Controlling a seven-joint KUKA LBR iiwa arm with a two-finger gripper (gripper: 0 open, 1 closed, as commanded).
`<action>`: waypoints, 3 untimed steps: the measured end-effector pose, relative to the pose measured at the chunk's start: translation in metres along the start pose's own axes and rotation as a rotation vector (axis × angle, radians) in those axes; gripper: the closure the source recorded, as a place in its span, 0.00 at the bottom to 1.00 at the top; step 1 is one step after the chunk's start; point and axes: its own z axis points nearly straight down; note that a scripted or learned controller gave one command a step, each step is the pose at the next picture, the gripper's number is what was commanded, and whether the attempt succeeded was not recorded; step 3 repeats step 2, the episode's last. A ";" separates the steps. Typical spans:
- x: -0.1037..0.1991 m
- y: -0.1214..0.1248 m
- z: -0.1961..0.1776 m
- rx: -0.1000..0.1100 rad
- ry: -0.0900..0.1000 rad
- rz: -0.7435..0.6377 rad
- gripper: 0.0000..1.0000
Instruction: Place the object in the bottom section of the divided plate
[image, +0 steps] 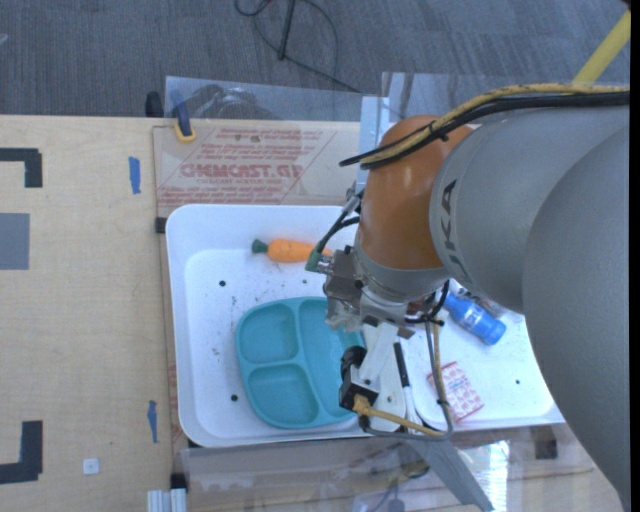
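Single overhead view of the placing task, at the approach stage. The arm (540, 220) reaches in from the right. Its orange band (400, 200) stands above the seam between the two bins, and the wrist points straight down. The tool (342, 305) hangs over the right edge of the teal divided plate (241, 350), which lies in the left bin (200, 300).

The wrist hides the working end of the tool, so we cannot tell whether it is wide, narrow or holding anything.

We take the toy carrot (288, 250) to be the object, since it shares a bin with the plate. It lies on the bin floor just beyond the plate's far rim, apart from the plate and close to the left side of the wrist, with its green end pointing left. A blue bottle (476, 318) and a printed packet (456, 390) lie in the right bin (515, 365), and either could also be the intended thing.

No section of the plate holds anything that we can see, so we judge the placement not yet done. If the carrot is the target, the next move calls for a short shift toward the far side and a descent onto it. The carry would then run toward the near small section (285, 392).
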 end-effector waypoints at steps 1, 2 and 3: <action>0.000 0.000 0.000 0.001 0.000 -0.001 0.00; 0.026 -0.020 -0.001 0.000 0.001 0.225 0.00; 0.026 -0.020 -0.001 0.000 0.001 0.225 0.00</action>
